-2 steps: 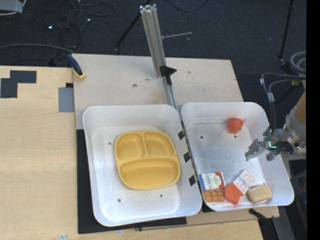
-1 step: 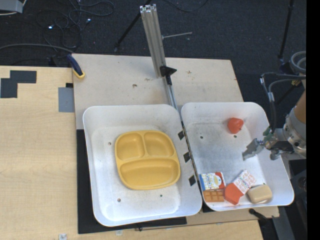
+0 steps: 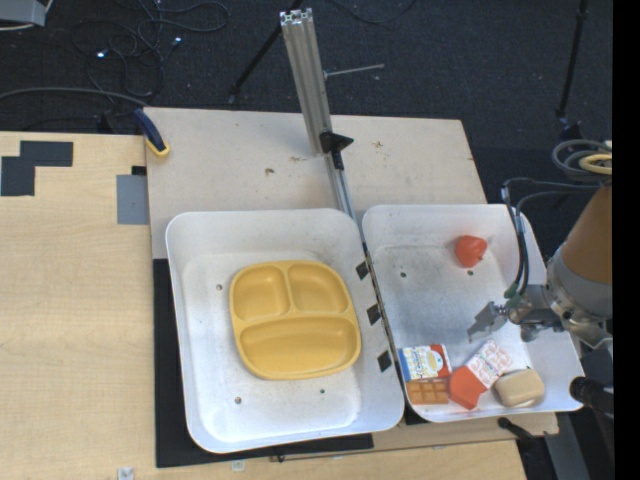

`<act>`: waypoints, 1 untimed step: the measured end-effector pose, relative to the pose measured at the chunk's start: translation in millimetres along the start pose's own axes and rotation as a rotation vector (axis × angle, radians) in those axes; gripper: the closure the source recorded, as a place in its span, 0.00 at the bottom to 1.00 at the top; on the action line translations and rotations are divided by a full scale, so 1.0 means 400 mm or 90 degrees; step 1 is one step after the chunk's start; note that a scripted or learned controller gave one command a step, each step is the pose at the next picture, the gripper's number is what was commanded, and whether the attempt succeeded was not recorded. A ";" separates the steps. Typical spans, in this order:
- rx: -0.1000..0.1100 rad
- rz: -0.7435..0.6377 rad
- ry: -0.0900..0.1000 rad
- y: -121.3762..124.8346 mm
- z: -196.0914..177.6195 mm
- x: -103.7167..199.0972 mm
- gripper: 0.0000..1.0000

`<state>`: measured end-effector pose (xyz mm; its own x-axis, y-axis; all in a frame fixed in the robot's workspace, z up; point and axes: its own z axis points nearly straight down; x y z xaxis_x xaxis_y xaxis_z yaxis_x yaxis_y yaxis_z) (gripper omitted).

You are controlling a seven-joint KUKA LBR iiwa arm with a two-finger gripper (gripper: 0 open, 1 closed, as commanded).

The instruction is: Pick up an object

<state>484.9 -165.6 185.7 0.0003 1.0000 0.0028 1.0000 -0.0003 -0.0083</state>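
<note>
Over the right bin (image 3: pixel 440 230), the hand (image 3: pixel 503 320) hangs low, unladen.

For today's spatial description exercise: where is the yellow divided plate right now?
The yellow divided plate lies in the middle of the left bin, well apart from the right bin holding the small items.

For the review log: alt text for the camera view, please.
The arm's pincer hangs over the right bin, above small items clustered at its near edge. A red object lies apart; a yellow divided plate sits in the left bin.
</note>
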 end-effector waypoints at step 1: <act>-0.001 0.000 0.000 0.017 0.153 0.000 0.00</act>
<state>491.3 -165.4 124.5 -0.0003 1.0000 0.0027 1.0000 0.0003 -0.0070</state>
